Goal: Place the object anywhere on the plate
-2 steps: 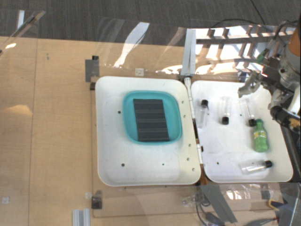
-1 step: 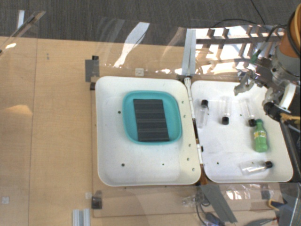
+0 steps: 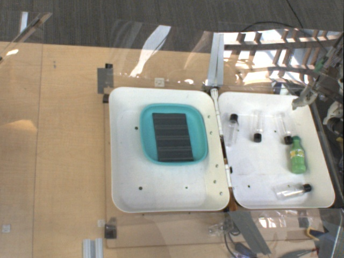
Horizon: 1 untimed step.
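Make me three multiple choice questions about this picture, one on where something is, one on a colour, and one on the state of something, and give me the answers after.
1. Where is the teal plate?
A. in the left bin
B. in the right bin
C. on the bare bench

2. What colour is the body of the capped bottle near the right bin's right side?
A. red
B. green
C. blue

3. How does that bottle stand?
A. upright
B. lying on its side
C. leaning on the plate

Answers: 1 A, the plate sits in the left bin. 2 B, its body is green under a black cap. 3 B, it lies flat on the bin floor.
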Each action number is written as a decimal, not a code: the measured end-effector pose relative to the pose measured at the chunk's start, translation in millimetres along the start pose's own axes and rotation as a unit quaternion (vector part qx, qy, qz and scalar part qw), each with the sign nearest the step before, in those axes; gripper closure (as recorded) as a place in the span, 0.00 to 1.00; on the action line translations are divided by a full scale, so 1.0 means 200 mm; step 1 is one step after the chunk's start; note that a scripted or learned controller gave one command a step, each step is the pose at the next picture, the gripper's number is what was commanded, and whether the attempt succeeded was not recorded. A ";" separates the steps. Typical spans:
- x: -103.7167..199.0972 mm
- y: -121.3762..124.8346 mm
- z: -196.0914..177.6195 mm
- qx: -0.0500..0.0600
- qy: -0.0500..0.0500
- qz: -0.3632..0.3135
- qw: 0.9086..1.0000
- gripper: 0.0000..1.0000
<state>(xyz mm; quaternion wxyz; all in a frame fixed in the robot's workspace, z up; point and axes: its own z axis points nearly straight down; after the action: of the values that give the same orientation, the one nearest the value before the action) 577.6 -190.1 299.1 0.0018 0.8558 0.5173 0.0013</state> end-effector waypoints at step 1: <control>0.09 0.03 0.14 0.001 0.000 0.014 1.000 0.00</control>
<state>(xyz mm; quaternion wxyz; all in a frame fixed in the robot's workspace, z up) 591.9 -177.6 270.3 0.0010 0.8630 0.5052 0.0004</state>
